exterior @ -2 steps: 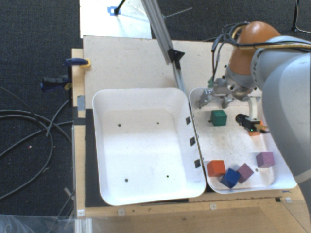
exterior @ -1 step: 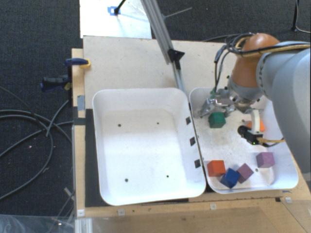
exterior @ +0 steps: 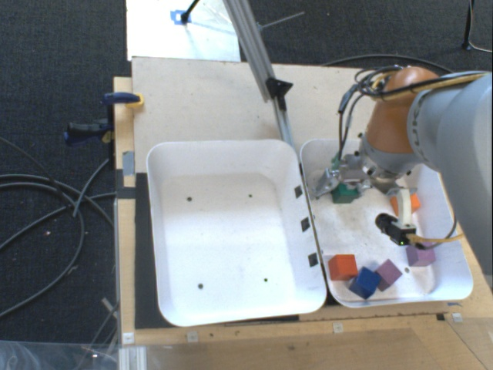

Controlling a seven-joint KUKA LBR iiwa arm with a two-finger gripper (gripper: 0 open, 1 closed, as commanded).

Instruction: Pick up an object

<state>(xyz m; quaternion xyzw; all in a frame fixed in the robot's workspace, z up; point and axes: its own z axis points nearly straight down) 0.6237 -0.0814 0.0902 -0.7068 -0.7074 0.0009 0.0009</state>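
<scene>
**Ana:** Green, that was the colour right under the fingers [exterior: 337,182], a small green block [exterior: 344,194] in the upper part of the right bin [exterior: 460,280].

**Ben:** And the arm [exterior: 443,122] was reaching in from the right, orange band [exterior: 391,126] over the bin, wrist tipped down toward the bin's left wall.

**Ana:** Yes. The metal fingers sat just above and to the left of the green block, touching it or very nearly. Whether they were spread or closed, I could not tell; the wrist hid too much.

**Ben:** So no lift to call?

**Ana:** None I could see. The block looked to be resting on the bin floor.

**Ben:** Other pieces?

**Ana:** An orange piece [exterior: 414,203] just right of the wrist, then along the near edge a red block [exterior: 343,267], a blue block [exterior: 365,282] and a purple block [exterior: 389,273] bunched together, with another purple block [exterior: 421,256] further right. The left bin [exterior: 162,206] lay beside it on the worktop [exterior: 200,99].
</scene>
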